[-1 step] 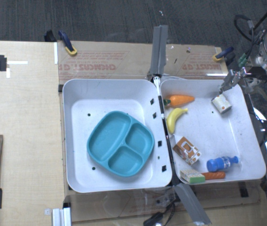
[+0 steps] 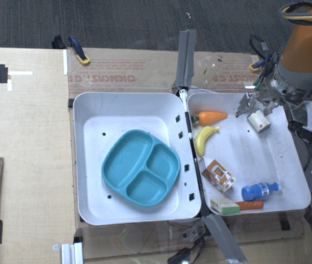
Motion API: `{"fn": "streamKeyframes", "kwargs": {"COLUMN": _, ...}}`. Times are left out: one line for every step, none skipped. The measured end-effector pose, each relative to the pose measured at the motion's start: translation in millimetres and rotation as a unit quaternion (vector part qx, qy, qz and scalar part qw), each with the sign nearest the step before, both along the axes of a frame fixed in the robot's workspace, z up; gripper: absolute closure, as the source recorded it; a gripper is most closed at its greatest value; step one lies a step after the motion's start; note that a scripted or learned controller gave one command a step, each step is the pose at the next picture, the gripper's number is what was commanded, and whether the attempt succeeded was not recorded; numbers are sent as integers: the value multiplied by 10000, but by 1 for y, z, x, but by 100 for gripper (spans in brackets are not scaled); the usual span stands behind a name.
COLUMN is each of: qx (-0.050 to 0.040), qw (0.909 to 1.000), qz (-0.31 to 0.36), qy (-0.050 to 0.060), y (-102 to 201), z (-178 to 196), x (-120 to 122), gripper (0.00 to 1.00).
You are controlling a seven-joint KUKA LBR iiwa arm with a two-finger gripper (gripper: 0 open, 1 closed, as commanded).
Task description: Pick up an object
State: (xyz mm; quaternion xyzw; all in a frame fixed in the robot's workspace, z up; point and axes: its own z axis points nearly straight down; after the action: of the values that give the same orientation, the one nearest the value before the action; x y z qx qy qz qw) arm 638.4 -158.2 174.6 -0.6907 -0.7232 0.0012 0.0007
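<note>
Tool (image 2: 250, 108) hanging over far right corner of right bin (image 2: 288, 147), jaw state impossible to tell. Small white cup (image 2: 258, 121) lying just near-right of it, apparently apart. Carrot (image 2: 211, 116) left, long axis left-right.

The arm (image 2: 304, 43) is cut off by the right edge.

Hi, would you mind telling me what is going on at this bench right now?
A grey and orange robot arm reaches in over the right bin, its gripper near the bin's far edge beside a small white cylinder. A carrot, a banana, a small carton, a blue bottle and a sponge lie in that bin. The left bin holds a blue divided plate.
</note>
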Motion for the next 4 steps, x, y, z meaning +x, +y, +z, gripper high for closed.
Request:
{"fn": "streamKeyframes", "kwargs": {"qx": 0, "qw": 9958, "qz": 920, "qy": -17, "y": -5, "z": -82, "x": 21, "gripper": 0}}
{"fn": "streamKeyframes", "kwargs": {"qx": 0, "qw": 9952, "qz": 979, "qy": -19, "y": 24, "z": -82, "x": -14, "gripper": 0}}
{"fn": "streamKeyframes", "kwargs": {"qx": -1, "qw": 9939, "qz": 1103, "qy": -18, "y": 53, "z": -82, "x": 21, "gripper": 0}}
{"fn": "streamKeyframes", "kwargs": {"qx": -1, "qw": 9939, "qz": 1102, "qy": -18, "y": 53, "z": -82, "x": 21, "gripper": 0}}
